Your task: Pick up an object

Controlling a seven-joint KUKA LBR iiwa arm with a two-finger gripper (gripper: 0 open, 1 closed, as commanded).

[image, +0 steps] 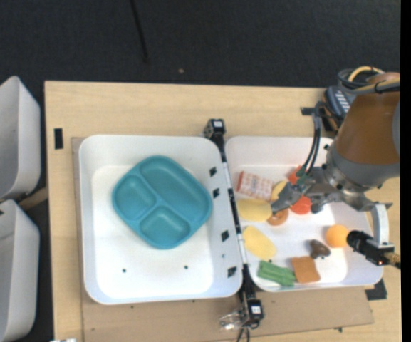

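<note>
Toy food pieces fill the right bin [262,148], any of which could serve as the object to pick up. Camera view: the gripper [285,204] hangs low over the bin's middle, its tip just beside a small red-orange piece [301,205] and a pale yellow piece [255,210]; whether it touches either cannot be told, nor how far it is spread or whether it grips anything. A printed packet [253,184] lies toward the bin's far side, a second yellow piece [260,243], a green piece [276,273] and an orange-brown block [305,268] near its front edge, with a dark lump [320,248] and an orange ball [337,235] to the right. The left bin [91,262] bears a blue divided plate [162,201]. The pieces look light and rigid, probably smooth plastic; the rounded ones may slip, so a grasp across the narrowest width seems safest.
</note>
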